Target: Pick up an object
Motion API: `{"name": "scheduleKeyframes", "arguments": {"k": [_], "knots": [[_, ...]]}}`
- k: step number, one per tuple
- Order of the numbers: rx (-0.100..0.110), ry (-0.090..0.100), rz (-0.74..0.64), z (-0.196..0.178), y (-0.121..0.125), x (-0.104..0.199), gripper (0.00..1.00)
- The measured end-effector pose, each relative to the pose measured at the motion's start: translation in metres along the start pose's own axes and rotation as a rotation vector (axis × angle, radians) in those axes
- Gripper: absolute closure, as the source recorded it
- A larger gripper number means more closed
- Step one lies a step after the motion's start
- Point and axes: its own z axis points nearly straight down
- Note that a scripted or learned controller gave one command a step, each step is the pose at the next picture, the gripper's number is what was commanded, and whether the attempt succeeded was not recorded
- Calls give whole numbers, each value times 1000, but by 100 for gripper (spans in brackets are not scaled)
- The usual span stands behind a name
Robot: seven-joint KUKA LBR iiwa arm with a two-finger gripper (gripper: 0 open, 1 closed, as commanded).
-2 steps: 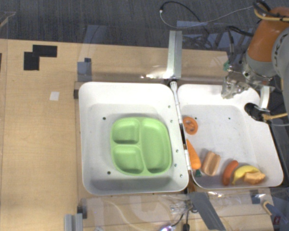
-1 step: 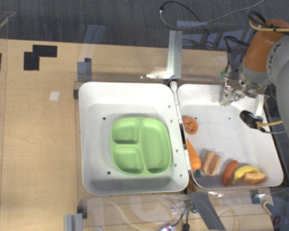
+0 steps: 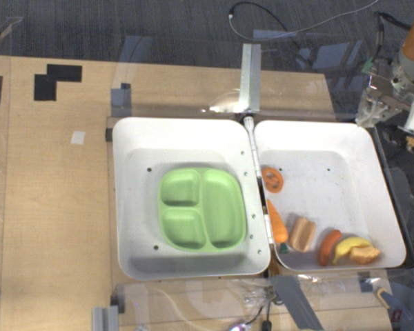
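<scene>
Over on the left the wooden worktop (image 3: 48,205) lies bare apart from some black tape marks (image 3: 55,80) near its far edge. Next comes the left bin (image 3: 134,150), and in it a green divided plate (image 3: 201,209) sits flat, a little toward the near side, with white floor showing all round it.

The two bins meet along a narrow seam. Just past it, in the right bin (image 3: 345,150), the food items crowd the near left part. An orange round slice (image 3: 272,179) lies flat close to the seam. Nearer to me a carrot (image 3: 277,226) lies against the bin's left wall, its long axis running roughly along the seam, thin end toward the far side and thick end toward the near rim. Just beside it a hot dog bun (image 3: 303,234) stands with its long axis about the same way, slightly tilted. Further right a red-orange piece (image 3: 328,246) leans toward a yellow banana (image 3: 348,247), whose length runs across the bin, and a tan bread-like chunk (image 3: 365,254) touches the banana at the near rim. The far half of this bin and its right side are open floor.

At the far right, beyond the bin's far corner and outside its rim, the arm's claw (image 3: 383,105) hangs above the worktop's edge, clear of every item. I cannot tell how it is set, and nothing is visibly in it.
</scene>
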Motion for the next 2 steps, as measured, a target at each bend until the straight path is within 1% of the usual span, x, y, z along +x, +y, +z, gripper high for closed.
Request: {"name": "scheduleKeyframes", "arguments": {"k": [1,2], "knots": [[2,2,21,-27,-30,68,100],[4,-1,303,-37,-25,47,100]]}}
